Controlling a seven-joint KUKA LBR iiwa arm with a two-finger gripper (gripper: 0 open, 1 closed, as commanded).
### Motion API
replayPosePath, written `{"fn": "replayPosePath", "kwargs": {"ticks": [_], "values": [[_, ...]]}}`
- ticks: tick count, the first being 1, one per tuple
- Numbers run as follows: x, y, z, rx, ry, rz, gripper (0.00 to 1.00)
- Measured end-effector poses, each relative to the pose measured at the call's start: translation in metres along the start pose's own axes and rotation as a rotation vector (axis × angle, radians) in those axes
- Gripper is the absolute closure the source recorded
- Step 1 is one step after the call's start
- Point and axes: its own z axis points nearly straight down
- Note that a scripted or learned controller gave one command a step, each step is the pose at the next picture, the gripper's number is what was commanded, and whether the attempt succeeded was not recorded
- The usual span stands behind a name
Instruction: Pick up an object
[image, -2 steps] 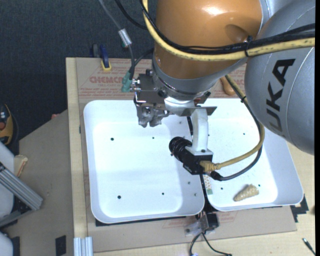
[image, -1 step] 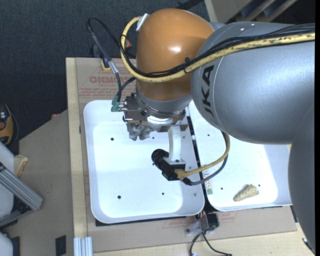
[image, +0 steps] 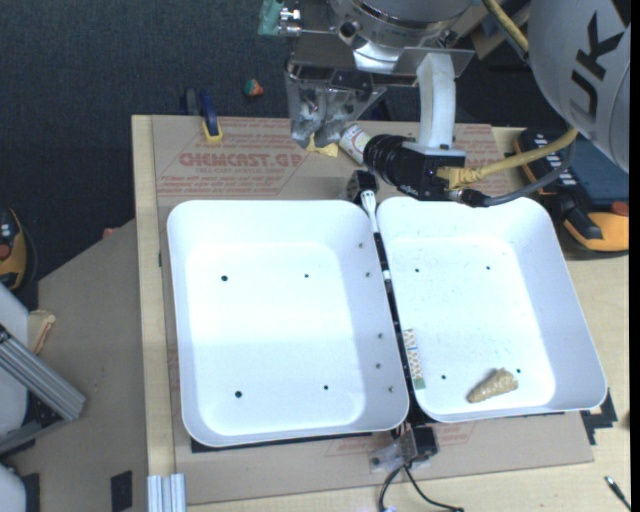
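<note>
On the counter (image: 250, 160) the tan cone-shaped object (image: 493, 385) is lying in the right bin (image: 560, 300), near corner, well apart from the raised end effector (image: 318, 125), whose grip state I cannot tell.

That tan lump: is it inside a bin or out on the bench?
Inside. The tan lump lies on the floor of the right bin, near its front edge, within the white rim.

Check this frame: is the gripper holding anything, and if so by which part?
Nothing is held. The gripper hangs above the bench beyond the bins with nothing between its fingers, and the tan object lies in the right bin, near its front edge.
</note>
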Motion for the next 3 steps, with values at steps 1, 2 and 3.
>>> {"fn": "replayPosePath", "kwargs": {"ticks": [1, 2, 3], "values": [[-0.001, -0.013, 0.156, 0.037, -0.015, 0.003, 1.0], [-0.002, -0.069, 0.228, 0.035, -0.013, 0.001, 1.0], [-0.001, -0.063, 0.147, 0.012, -0.004, 0.001, 1.0]]}}
